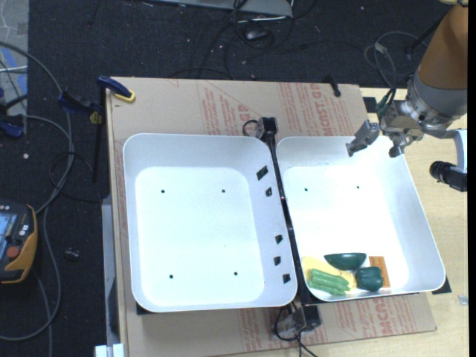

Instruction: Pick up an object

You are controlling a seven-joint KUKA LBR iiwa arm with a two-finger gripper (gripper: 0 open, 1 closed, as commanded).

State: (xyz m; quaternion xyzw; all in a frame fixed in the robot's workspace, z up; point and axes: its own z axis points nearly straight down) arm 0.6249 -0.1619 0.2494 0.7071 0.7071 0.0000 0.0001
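Inspector: State the tool's condition.

Operator: I see the tool (379, 141) over the far right corner of the right bin (416, 192), fingers spread, nothing between them.

Inspector: And the objects?

Operator: A dark green bowl (346, 259), green pickle-like piece (328, 281), teal block (370, 278) and yellow piece (315, 264) cluster at that bin's near edge. The left bin (141, 199) adjoins it.

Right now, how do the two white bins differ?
The right bin holds a cluster of small things at its near edge: green pieces, a dark green bowl-like piece, an orange block. The left bin doesn't. The gripper hovers at the right bin's far edge. Both are shallow, white.
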